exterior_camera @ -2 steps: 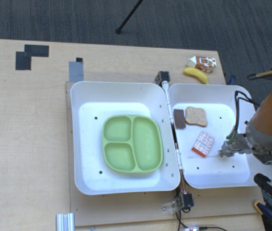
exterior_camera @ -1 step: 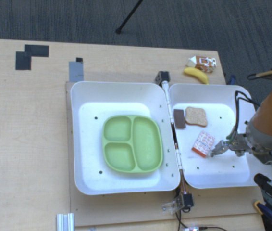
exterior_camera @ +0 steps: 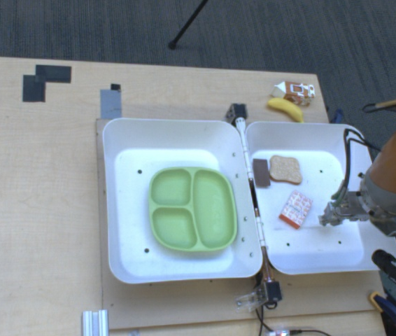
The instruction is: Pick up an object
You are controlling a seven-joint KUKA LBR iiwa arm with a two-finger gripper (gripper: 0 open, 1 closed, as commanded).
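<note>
we cannot tell the gripper [exterior_camera: 329, 215] state. it hangs beside the red packet [exterior_camera: 296, 209]; closing off-centre could push the packet away.

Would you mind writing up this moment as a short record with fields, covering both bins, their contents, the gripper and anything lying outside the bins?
left bin: holds a green divided plate with three compartments
right bin: holds a slice of bread, a dark brown block and a red-and-white packet
gripper: low over the right bin, to the right of the packet, nothing seen between its fingers
bench beyond the bins: a banana and a small carton
task state: nothing lifted yet
</note>
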